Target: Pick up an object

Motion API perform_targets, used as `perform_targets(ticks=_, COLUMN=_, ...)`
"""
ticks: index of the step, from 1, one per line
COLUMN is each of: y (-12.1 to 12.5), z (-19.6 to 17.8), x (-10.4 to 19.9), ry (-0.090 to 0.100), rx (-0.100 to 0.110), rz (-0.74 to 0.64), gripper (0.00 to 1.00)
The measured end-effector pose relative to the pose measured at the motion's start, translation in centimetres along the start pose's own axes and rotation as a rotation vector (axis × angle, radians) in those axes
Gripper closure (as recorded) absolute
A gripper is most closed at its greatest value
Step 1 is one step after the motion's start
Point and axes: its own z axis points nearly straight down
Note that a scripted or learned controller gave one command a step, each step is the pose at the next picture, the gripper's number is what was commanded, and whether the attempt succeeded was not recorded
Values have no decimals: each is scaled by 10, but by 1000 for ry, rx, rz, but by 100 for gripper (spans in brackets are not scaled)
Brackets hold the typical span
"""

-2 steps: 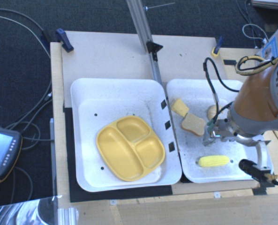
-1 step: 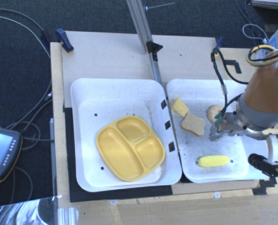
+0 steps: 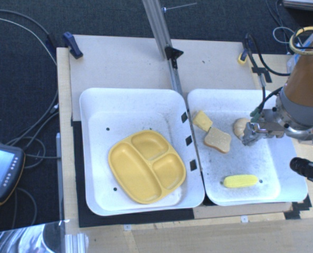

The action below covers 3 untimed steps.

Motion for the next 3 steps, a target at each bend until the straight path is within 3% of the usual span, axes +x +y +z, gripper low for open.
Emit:
perform_targets(ticks=2, y=18, z=-7, x=120, ry=3, rx=7, rz=-6, gripper=100)
perform_targets(ticks=3, y=24, z=11, x=170, ry=3, rx=12, rz=-4, gripper=100)
